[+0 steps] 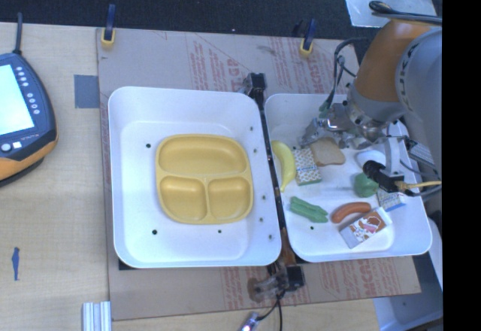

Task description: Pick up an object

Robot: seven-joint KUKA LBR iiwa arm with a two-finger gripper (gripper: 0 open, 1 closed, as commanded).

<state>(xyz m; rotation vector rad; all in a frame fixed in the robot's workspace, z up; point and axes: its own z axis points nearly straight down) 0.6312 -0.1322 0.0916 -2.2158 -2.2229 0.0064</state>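
My gripper hangs over the back of the right bin, just above and left of a tan bread slice. Nothing shows between it and the bread. A checkered packet and a yellow banana lie at the bin's left wall. Further forward lie a long green vegetable, an orange-red sausage and a small red-and-white carton. A rounded green item sits to the right, partly under the wrist.
The left bin holds a yellow divided plate. A handheld controller lies on the bench at the far left. Clamps hold the board's back edge. The arm's grey body covers the right bin's back right.
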